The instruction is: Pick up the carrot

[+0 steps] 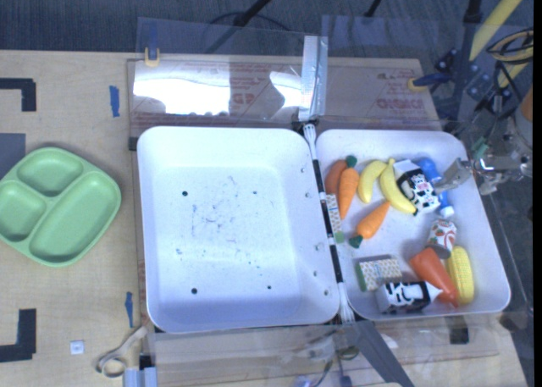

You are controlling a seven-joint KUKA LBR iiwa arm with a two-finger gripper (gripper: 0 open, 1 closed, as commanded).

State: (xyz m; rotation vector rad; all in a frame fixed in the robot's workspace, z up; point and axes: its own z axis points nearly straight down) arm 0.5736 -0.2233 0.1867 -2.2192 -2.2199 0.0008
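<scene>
Pincer (461, 172) hangs over the right bin's (495, 246) far-right edge; can't tell how it's set. Carrot (373, 220) lies tilted mid-bin, just below the bananas (385, 182), well apart from it.

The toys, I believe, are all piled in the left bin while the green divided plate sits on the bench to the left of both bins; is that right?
Not quite: the camera view shows the toys, such as the carrot and bananas, in the right bin, not the left bin. The green divided plate does sit on the bench left of both bins.
</scene>
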